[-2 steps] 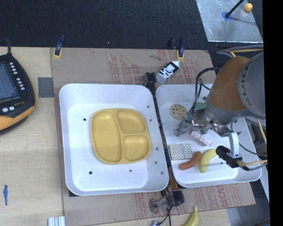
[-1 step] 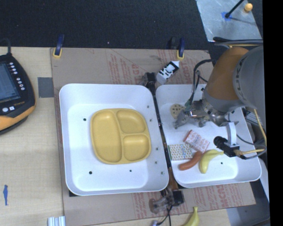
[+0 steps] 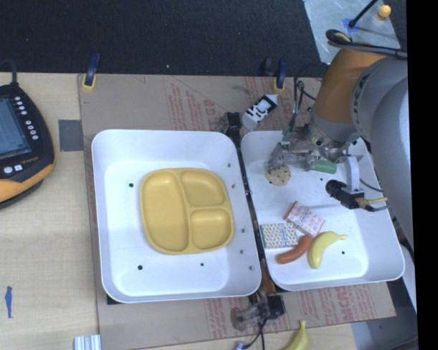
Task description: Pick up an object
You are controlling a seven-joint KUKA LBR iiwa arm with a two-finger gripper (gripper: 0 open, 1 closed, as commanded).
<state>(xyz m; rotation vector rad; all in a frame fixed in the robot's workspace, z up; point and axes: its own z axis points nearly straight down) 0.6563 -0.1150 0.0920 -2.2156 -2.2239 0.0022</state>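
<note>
Cardboard-covered table (image 3: 56, 234), two white bins. Left bin (image 3: 116, 210): yellow divided plate (image 3: 186, 209). Right bin (image 3: 365, 262): cookie (image 3: 278, 176), banana (image 3: 320, 247), sausage (image 3: 293, 250), two packets. Claw (image 3: 281, 158) just above cookie, touching it or not unclear; grip state cannot be told.

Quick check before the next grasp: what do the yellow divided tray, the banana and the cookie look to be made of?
Yellow tray: apparently moulded plastic, smooth and matte, with an even colour and rounded compartment walls. Banana in the right bin: probably a plastic toy, uniformly yellow with a slight sheen. Cookie by the gripper: pale tan with dark specks; too small to tell whether it is real or a replica.
</note>
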